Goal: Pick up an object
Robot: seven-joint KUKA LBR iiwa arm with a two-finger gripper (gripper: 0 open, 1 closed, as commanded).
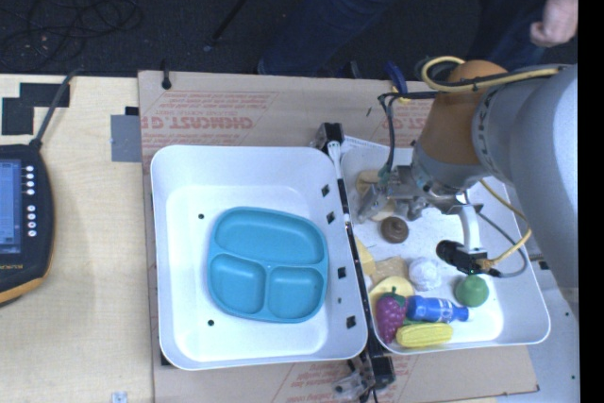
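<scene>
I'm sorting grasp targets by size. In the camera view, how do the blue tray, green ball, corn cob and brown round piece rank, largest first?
1. Blue tray, by far.
2. Corn cob.
3. Green ball.
4. Brown round piece; close to the ball, so that order is unsure.

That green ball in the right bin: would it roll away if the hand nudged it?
Probably. The green ball looks round and smooth, so a nudge could send it rolling. The blue bottle beside it might block it that way. It seems small, likely light.

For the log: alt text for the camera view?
Grey arm reaches from the right, claw low over the right bin near a brown disc and toy foods. The left bin holds a blue tray.
</scene>
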